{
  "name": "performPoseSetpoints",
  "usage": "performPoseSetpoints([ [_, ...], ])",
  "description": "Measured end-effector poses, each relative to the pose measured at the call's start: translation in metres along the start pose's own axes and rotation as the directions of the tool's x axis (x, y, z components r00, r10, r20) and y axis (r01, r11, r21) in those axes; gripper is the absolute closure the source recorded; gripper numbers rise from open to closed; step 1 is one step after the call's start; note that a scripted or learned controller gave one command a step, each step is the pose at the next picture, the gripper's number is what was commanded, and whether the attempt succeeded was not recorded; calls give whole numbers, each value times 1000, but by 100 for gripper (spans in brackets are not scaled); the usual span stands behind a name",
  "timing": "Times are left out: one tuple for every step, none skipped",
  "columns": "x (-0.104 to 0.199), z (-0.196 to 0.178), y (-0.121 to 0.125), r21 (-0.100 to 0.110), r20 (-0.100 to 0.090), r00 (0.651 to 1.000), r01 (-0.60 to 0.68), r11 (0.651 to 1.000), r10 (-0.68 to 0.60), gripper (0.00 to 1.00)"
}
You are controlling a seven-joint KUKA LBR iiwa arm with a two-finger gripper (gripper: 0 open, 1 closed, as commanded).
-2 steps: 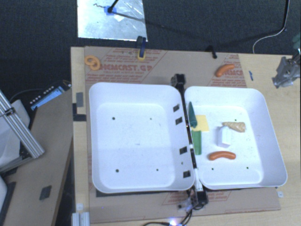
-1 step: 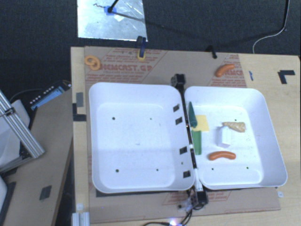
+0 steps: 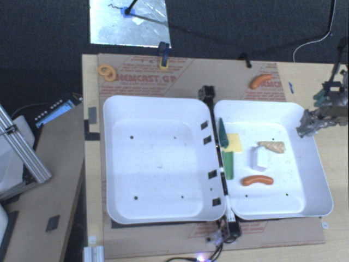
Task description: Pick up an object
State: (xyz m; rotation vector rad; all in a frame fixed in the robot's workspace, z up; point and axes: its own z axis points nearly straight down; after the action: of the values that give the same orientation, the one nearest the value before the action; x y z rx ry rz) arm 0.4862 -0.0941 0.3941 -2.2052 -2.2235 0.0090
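The right bin (image 3: 311,171) holds a white block (image 3: 259,158), an orange sausage (image 3: 257,180), a tan wedge-shaped piece (image 3: 272,146), a yellow square (image 3: 234,142) and a green strip (image 3: 225,149) along its left wall. My gripper (image 3: 307,125) hangs at the right bin's upper right corner, over its rim, apart from all of these. Nothing shows between its fingers.
The left bin (image 3: 125,113) lies beside the right one. Outside the bins on the cardboard lie another orange sausage (image 3: 260,81), a tan ring (image 3: 107,72) and a yellow-blue clamp (image 3: 163,55). A foil sheet (image 3: 128,15) lies at the back.
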Motion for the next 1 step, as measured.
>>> performPoseSetpoints([
  [80,-49,1,-19,1,1000,5,1000,-5,100],
])
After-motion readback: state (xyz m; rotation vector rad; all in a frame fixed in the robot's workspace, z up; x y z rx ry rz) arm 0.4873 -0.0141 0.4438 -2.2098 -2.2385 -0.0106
